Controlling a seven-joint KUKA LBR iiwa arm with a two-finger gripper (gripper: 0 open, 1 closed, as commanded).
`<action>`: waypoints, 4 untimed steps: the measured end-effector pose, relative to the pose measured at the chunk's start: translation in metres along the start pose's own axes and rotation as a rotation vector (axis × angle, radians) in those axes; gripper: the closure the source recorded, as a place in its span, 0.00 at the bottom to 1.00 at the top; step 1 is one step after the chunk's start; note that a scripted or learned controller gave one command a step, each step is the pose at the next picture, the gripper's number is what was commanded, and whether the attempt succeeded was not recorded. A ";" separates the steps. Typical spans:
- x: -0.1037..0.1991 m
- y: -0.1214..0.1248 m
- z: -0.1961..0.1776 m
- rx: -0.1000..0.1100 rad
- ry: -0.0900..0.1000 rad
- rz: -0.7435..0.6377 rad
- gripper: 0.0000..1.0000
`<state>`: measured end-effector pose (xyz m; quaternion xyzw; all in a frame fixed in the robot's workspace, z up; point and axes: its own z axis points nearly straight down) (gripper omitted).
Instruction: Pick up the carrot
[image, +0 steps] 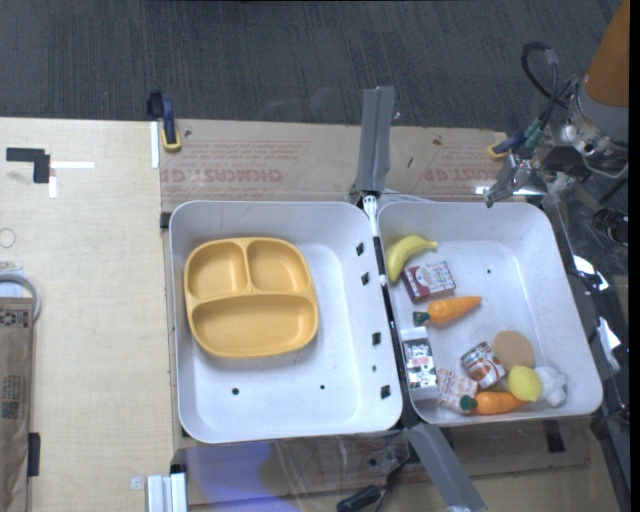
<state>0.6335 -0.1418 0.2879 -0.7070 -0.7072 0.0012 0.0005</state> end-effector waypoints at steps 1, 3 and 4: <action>0.013 -0.053 0.102 0.000 0.001 -0.172 0.00; 0.021 -0.077 0.187 -0.002 0.002 -0.002 1.00; 0.064 -0.064 0.031 0.000 -0.001 0.132 1.00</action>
